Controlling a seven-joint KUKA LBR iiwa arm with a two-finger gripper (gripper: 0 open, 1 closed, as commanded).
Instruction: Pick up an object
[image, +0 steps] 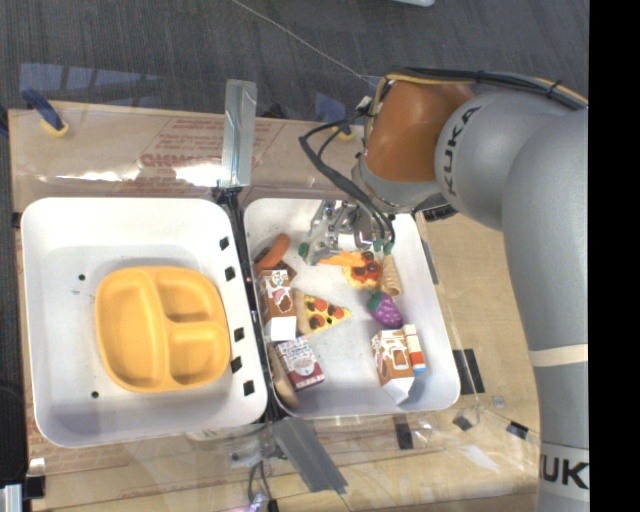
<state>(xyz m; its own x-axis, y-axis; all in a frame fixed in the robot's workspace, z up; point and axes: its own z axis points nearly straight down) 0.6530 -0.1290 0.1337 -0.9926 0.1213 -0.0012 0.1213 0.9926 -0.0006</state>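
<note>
Purple grapes (387, 311) lie beside pizza slice (325, 314), below pincer (345, 235).

A pale wooden counter (480, 330) under clear plastic sheeting (130, 150) carries two shallow white plastic bins (50, 230) (440, 370), touching side by side.

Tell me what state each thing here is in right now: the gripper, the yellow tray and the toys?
gripper: low in the right bin's far end, over the toys
yellow tray: lying flat in the left bin, compartments bare
pizza slice: lying flat, mid right bin
purple grapes: resting on the bin floor
carton: lying on its side, near right corner
sausage: lying by the divider
</note>
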